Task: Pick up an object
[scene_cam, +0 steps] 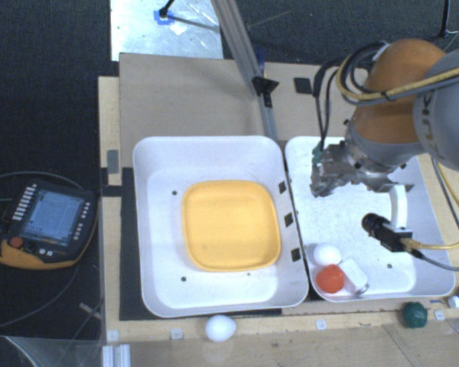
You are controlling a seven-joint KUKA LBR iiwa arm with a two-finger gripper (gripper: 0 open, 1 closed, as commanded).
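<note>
A tan desk (199, 90) on dark carpet carries 2 white bins. The left bin (157, 228) holds a yellow plate (231, 224). The grey arm (413, 90) bends over the right bin (436, 281), its tool (321, 182) low near that bin's upper left; its grip state cannot be told. A white ball (327, 254), an orange ball (330, 279) and a white block (353, 274) cluster at the near edge, well apart from the tool.

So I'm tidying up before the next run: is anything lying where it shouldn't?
Yes. A white egg-shaped object lies on the bench outside the left bin, by its near edge, and a dark green ball sits outside the right bin, near its corner.
</note>
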